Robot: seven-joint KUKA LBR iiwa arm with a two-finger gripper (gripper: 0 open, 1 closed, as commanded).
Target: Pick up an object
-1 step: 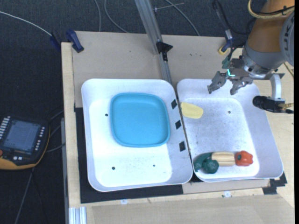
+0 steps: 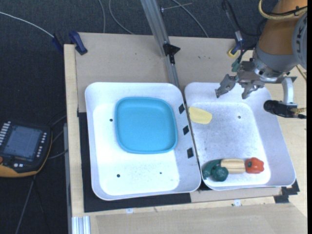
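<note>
Item: arm poised over right bin, nothing grasped.

Fingers spread apart and holding nothing, hanging above the far rim of the right bin. Nearest candidate: yellow piece, lying down-left of the fingers, near the bin's left wall, its long axis roughly crosswise. Further off, along the near wall well below the fingers: green object, tan stick, red object, apparently touching in a row. Blue plate sits in the left bin, far left.
</note>
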